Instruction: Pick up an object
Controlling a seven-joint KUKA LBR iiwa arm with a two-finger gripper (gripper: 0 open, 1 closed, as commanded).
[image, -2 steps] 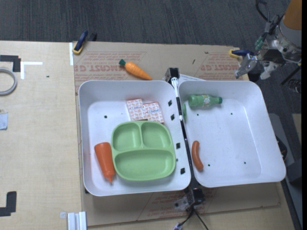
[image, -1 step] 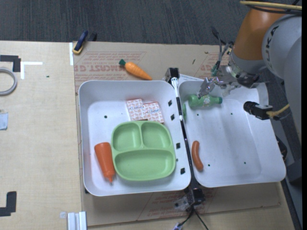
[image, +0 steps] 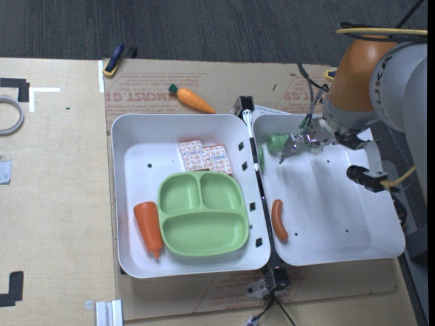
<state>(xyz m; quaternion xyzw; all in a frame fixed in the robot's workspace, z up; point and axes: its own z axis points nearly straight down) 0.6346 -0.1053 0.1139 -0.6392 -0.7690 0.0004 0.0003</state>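
Arm low over the right bin's far left corner.
The fingers (image: 293, 145) hang beside a green object (image: 276, 142); I cannot tell whether they are apart or together. A sausage (image: 279, 221) lies by the right bin's (image: 340, 209) left wall. The left bin (image: 129, 148) holds a tray (image: 202, 214), a bottle (image: 148, 227) and a packet (image: 202, 156). A carrot (image: 192, 98) lies on the desk (image: 54, 202).

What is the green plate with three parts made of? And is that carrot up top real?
The green plate looks like plastic: one even pale green colour, smooth, with soft moulded dividers and a dull sheen. The carrot, lying on the cardboard beyond the bins, looks like a toy, probably plastic too: its orange is flat and uniform and its green top is a neat stub. That is how they look, not certain.
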